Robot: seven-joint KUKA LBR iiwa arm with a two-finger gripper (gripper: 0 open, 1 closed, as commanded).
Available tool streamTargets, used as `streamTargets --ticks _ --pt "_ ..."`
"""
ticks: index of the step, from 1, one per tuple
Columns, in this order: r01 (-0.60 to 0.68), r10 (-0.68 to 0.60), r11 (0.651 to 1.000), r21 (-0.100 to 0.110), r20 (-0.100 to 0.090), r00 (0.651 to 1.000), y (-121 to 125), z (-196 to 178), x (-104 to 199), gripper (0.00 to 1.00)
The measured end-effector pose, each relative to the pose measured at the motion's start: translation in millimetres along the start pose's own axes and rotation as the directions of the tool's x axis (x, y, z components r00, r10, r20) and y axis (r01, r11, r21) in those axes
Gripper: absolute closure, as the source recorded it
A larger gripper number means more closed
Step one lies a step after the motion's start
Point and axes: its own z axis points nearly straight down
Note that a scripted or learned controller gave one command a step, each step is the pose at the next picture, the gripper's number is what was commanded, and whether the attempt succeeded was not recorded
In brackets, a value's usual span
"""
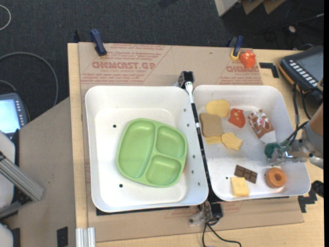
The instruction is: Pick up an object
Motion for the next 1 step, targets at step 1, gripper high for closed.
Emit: streamTargets --ticks 1 --pt "0.005 -0.005 1.000 -0.006 -0.001 1.000 1.4 20.2 3.5 1.00"
